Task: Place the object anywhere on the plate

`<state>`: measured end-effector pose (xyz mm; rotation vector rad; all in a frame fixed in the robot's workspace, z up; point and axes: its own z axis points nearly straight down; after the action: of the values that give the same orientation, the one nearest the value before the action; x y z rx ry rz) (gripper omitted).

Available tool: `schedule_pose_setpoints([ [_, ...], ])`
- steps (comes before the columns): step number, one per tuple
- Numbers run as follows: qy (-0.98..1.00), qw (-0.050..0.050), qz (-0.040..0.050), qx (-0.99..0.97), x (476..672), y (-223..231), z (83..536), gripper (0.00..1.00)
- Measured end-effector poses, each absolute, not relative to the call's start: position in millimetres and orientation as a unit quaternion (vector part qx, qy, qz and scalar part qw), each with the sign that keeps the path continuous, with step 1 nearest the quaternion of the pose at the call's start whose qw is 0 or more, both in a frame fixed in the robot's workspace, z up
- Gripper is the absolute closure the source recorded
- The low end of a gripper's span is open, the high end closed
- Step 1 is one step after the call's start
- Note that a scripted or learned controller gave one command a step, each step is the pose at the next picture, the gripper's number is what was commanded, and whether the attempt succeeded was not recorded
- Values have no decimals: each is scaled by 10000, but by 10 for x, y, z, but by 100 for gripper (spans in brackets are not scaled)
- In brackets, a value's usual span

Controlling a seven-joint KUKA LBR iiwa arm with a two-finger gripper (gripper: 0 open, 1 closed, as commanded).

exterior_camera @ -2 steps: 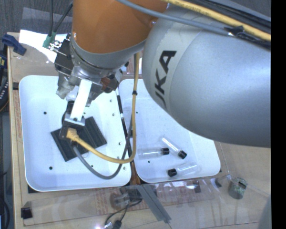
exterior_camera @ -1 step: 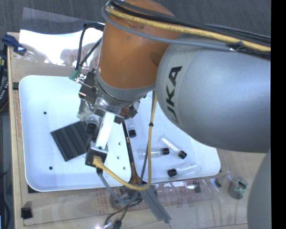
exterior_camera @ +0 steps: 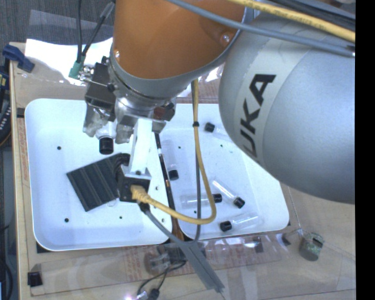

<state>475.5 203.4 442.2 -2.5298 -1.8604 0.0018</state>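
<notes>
A dark ribbed plate (exterior_camera: pixel 92 186) lies flat in the left bin (exterior_camera: pixel 42 167), toward its middle. My gripper (exterior_camera: pixel 106 131) hangs over the same bin, just above and behind the plate's far corner. It is shut on a small clear tube with a black cap (exterior_camera: pixel 105 145); the cap points down and shows between the fingertips. The tube hangs clear of the plate, a little beyond its far edge. The arm's orange band and grey body hide the back of both bins.
The right bin (exterior_camera: pixel 269 192) holds several clear tubes with black caps, such as one (exterior_camera: pixel 228 192) near the middle and one (exterior_camera: pixel 240 221) at the front. A loose black cap (exterior_camera: pixel 209 127) lies farther back. Cables and clutter sit left of the bench.
</notes>
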Motion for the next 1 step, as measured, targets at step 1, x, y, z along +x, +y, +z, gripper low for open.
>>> schedule_pose_setpoints([
  [1, -4582, 0, 14, -8889, 5359, 2198, 4268, 100],
])
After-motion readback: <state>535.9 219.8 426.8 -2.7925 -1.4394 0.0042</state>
